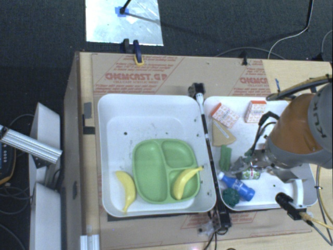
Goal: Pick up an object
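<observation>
Right bin (pixel 270 204), lower right of frame: blue bottle (pixel 237 185) at the near edge, long axis slanting up-left to down-right. Tool (pixel 248 170) just above-right of it, grip state indeterminable. Farther up: green block (pixel 225 158), two cartons.

Green plate (pixel 156 173), yellow bananas (pixel 126 189), white bins (pixel 112 139) (red-patterned cartons (pixel 225 114)).

We're looking down from a single fixed camera high above the surface (pixel 156 72), tilted at a slant so both white bins sit side by side mid-frame, the left bin (pixel 112 113) and right bin (pixel 270 199). We're far enough back to catch dark floor (pixel 41 25) beyond, and the arm (pixel 299 129) enters from our right.
</observation>
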`<move>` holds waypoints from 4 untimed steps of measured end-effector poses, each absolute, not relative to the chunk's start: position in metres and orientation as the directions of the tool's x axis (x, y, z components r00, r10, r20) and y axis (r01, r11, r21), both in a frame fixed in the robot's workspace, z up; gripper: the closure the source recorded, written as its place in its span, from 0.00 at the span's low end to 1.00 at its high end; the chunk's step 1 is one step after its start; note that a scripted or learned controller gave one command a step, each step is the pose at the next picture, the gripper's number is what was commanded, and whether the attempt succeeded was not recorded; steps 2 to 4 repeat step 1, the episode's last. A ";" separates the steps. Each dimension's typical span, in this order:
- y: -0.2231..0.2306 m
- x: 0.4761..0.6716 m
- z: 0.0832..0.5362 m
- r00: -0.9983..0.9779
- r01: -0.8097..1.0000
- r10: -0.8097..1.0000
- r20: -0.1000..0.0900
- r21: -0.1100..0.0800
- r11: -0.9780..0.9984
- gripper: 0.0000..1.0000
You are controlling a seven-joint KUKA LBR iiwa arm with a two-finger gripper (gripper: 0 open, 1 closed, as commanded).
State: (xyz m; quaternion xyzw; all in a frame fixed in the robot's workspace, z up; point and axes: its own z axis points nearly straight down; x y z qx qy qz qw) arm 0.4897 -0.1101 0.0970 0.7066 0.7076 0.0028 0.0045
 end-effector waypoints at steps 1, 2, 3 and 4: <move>-0.018 0.513 0.185 -0.004 1.000 1.000 0.002 0.003 0.004 1.00; -0.018 0.513 0.185 -0.004 1.000 1.000 0.002 0.003 0.004 1.00; -0.018 0.513 0.185 -0.004 1.000 1.000 0.002 0.003 0.004 1.00; -0.018 0.513 0.185 -0.004 1.000 1.000 0.002 0.003 0.004 1.00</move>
